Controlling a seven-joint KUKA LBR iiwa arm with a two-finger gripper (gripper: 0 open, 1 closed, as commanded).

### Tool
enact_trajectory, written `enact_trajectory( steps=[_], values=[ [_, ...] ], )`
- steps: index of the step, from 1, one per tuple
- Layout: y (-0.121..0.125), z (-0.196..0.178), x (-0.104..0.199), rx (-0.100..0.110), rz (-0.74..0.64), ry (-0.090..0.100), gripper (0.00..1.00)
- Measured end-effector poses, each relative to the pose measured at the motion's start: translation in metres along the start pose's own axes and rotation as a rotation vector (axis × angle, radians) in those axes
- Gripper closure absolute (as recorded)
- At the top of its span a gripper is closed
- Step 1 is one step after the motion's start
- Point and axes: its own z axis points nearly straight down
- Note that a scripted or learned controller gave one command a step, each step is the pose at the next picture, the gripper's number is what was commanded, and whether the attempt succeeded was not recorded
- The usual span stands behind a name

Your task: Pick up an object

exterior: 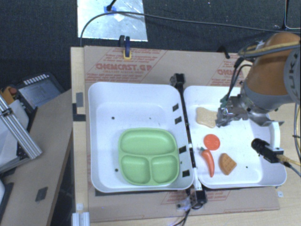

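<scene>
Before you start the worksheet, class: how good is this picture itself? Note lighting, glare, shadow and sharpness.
Camera view: even, soft overhead light; the foil sheet at top glares brightest; the white bins are bright yet keep their edges; a faint shadow lies under the gripper beside the beige piece; the green tray is fairly sharp, small print slightly soft.

Two white bins sit side by side in the middle of the frame. The left bin (103,126) holds a green tray (148,155) with three compartments, in its lower part. In the right bin (254,173) the gripper (225,117) is low at the upper centre, just beside a beige piece (203,117). Below them lie a red disc (211,141), an orange-red carrot (208,162) and a brown piece (227,164), near each other.
</scene>
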Motion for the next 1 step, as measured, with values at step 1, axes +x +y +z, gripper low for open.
enact_trajectory(
  steps=[1],
  values=[
    [0.0037, -0.0078, 0.0558, -0.001, -0.001, 0.000, 1.00]
  ],
)
